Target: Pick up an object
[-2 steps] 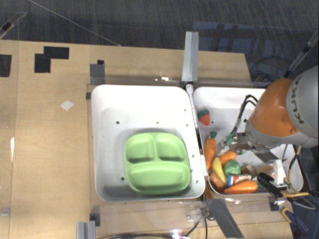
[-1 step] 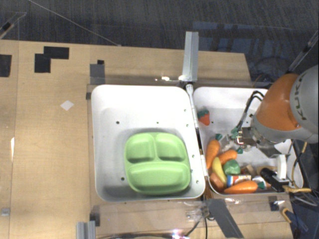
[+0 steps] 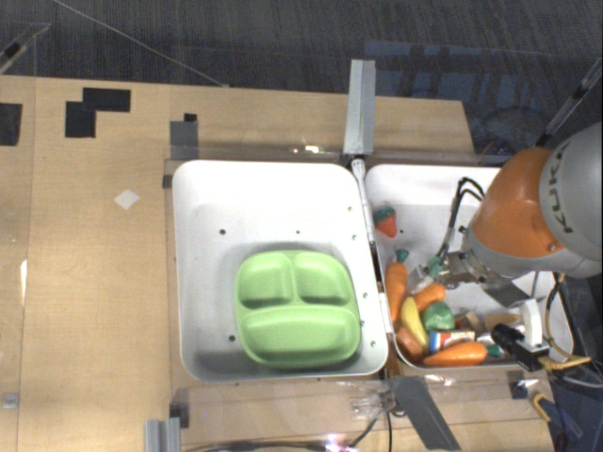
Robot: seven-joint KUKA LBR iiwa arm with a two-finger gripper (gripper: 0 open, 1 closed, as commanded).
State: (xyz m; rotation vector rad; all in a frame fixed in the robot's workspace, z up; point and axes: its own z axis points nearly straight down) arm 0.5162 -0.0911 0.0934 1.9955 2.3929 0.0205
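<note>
The right bin (image 3: 424, 188) holds a pile of toy food along its left and front sides. A small strawberry (image 3: 385, 220) lies by the left wall. Below it are an upright carrot (image 3: 397, 285), a yellow banana (image 3: 412, 320), a short orange piece (image 3: 430, 296), a green piece (image 3: 439, 316) and a long carrot (image 3: 458, 352) lying flat at the front. My gripper (image 3: 443, 268) hangs low over this pile, just above the short orange piece, below the arm's orange band (image 3: 513, 219). Nothing is seen lifted.
The left bin (image 3: 217, 205) holds a green divided plate (image 3: 297, 307) towards its front. A grey metal post (image 3: 360, 106) stands behind the wall between the bins. Black cables and a black fitting (image 3: 513, 339) trail from the arm over the right bin's front right.
</note>
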